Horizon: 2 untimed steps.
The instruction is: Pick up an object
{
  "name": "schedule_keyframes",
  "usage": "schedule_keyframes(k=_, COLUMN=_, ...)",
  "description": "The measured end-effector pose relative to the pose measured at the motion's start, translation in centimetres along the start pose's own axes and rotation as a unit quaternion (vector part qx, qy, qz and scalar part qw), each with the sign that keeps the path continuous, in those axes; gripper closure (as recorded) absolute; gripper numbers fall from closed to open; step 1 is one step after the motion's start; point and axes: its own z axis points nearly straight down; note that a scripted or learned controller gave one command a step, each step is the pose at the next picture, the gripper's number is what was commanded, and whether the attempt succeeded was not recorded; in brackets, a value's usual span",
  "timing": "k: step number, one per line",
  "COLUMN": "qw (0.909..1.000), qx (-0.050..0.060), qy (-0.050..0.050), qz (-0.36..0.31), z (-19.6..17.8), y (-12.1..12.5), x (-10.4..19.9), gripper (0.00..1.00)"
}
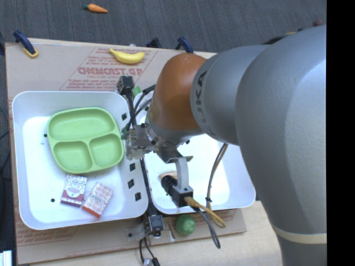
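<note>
My gripper (136, 143) hangs below the orange-banded wrist, over the divide between the two white bins, beside the right rim of a green divided plate (83, 137). The plate lies in the left bin (22, 165). Two small printed packets, one dark red (74, 190) and one orange-red (97, 198), rest in front of the plate. A small brownish object (166, 178) peeks out in the right bin (238, 195), mostly hidden by the arm. Nothing shows between my gripper's jaws.
A yellow banana (127, 55) lies on the cardboard behind the bins. A green ball (186, 224) sits on the cardboard in front of the right bin. An orange carrot (97, 8) lies on the floor beyond. Blue clamps (25, 42) hold the cardboard's corners.
</note>
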Motion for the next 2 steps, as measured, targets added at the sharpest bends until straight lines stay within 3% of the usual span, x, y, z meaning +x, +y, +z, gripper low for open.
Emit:
schedule_keyframes(k=1, qw=1.0, qx=0.0, qy=0.0, qz=-0.001, z=-2.5, y=-3.6, x=5.6, gripper=1.0)
schedule_keyframes(k=2, qw=1.0, qx=-0.001, qy=0.0, qz=0.0, z=-0.8, y=-3.5, x=3.6, gripper=1.0)
